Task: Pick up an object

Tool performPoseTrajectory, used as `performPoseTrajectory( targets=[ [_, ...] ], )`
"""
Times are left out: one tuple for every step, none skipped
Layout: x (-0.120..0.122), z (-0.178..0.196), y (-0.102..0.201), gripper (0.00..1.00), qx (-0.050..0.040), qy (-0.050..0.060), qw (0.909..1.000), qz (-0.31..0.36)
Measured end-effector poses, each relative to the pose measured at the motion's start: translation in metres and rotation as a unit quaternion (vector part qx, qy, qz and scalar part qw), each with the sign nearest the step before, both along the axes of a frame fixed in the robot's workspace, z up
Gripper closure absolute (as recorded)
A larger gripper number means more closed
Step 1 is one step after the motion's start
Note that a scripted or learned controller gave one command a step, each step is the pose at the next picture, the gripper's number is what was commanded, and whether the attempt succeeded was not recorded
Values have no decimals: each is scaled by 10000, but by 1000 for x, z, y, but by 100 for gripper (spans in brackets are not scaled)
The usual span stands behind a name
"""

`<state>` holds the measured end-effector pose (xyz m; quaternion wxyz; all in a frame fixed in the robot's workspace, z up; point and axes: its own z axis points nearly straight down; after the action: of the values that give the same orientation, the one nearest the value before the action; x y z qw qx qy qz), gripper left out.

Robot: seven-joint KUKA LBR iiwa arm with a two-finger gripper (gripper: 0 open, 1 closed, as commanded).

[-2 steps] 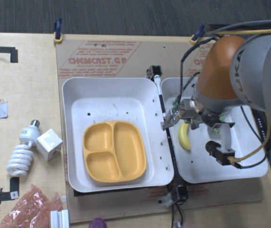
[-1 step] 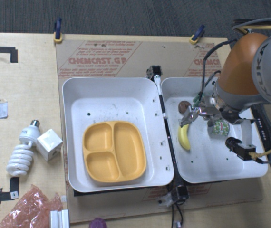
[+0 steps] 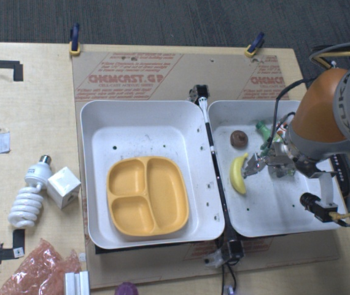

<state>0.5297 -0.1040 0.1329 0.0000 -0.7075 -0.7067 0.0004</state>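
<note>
My gripper [image 3: 256,165] hangs low in the right bin [image 3: 273,223]; whether it is spread or pressed together I cannot tell. The banana [image 3: 239,176] lies just to its left, near the bin's left wall, long axis running front to back.

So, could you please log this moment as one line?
arm: over right bin | gripper: beside banana, grasp unclear | brown round object: right bin | yellow divided plate: left bin
</note>
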Motion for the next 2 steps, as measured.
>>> performPoseTrajectory(
  targets=[
    [-13, -40, 10, 0, 0, -7, 10000, -1],
    [-12, -31, 9, 100, -2, -12, 10000, -6]
  ],
)
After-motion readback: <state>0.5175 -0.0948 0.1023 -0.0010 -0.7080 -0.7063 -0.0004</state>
